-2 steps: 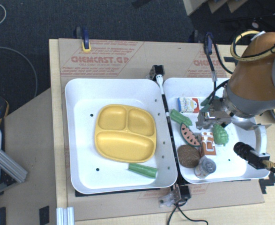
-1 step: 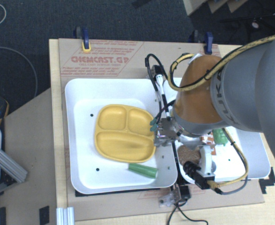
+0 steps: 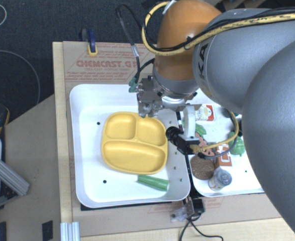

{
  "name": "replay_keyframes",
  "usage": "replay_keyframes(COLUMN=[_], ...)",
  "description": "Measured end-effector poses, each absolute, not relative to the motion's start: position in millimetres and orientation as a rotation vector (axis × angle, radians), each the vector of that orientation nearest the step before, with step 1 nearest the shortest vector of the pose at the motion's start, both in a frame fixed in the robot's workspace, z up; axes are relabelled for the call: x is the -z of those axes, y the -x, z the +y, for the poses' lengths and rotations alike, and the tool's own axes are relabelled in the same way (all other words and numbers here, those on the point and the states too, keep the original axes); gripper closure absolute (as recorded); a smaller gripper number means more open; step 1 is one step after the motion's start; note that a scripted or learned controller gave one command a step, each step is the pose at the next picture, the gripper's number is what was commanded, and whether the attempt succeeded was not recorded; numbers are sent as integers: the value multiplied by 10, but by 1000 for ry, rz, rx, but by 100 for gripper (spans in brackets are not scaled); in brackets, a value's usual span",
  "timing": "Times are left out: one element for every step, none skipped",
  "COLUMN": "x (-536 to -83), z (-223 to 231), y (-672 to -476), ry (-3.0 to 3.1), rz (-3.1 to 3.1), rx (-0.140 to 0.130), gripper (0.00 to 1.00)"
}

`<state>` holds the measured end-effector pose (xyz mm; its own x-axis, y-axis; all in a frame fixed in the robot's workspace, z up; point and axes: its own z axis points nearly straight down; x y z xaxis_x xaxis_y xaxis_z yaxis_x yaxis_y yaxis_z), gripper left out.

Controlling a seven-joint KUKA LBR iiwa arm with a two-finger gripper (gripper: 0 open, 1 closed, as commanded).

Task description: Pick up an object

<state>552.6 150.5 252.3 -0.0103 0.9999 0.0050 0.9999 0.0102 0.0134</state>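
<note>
Gripper sits low at frame center, right over the top edge of the yellow divided plate, which lies in the middle of the left bin; looks touching or just above the rim, can't tell which. Can't tell how far open it is or if it grips anything. Green piece lies just below the plate, lower center.

In the left bin a divided plate lies near the middle, with a pepper just in front of it. The right bin (partly under the arm) holds a round disc with a small can beside it.
</note>
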Motion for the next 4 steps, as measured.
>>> replay_keyframes(x=[-2905,-3768,-3490,-3607], z=[1132,2063,1309,1355], y=[-5051,-4801,-4791,-4797], ry=[-2225,-2207,-2231,-2220], rz=[2220,2233,2215,2223], rx=[0,-18,8,0], gripper=[100,100,100,100])
